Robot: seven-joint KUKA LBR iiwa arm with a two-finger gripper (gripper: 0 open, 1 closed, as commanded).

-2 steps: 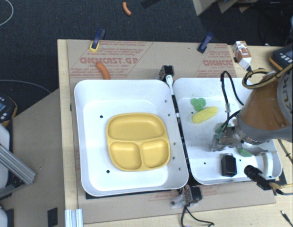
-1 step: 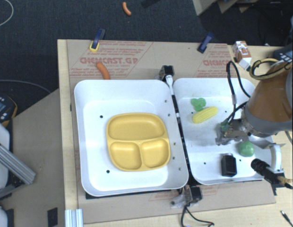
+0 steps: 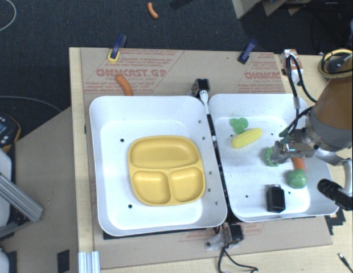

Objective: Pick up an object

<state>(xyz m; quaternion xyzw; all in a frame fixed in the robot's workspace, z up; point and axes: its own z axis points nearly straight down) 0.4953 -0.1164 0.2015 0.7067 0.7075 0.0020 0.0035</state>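
Left shallow white bin (image 3: 102, 152): yellow three-compartment plastic tray (image 3: 165, 169). Right shallow white bin (image 3: 250, 206): yellow corn cob (image 3: 246, 137) beside a green leafy piece (image 3: 239, 124); black block (image 3: 275, 198); round green item (image 3: 297, 178); orange carrot-like piece (image 3: 299, 163). Claw (image 3: 280, 151): low over a small green item (image 3: 271, 157); grip cannot be told.

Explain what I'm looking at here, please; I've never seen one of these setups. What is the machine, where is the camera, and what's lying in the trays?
One camera looks down at a slant on a bench with two shallow white bins. The robot arm, grey with an orange band, reaches in from the right. Its gripper sits low in the right bin, over a green item; whether it holds anything is unclear. That bin also has a toy corn cob, a green piece, an orange piece, a green ball-like item and a black block. The left bin holds a yellow divided plate.
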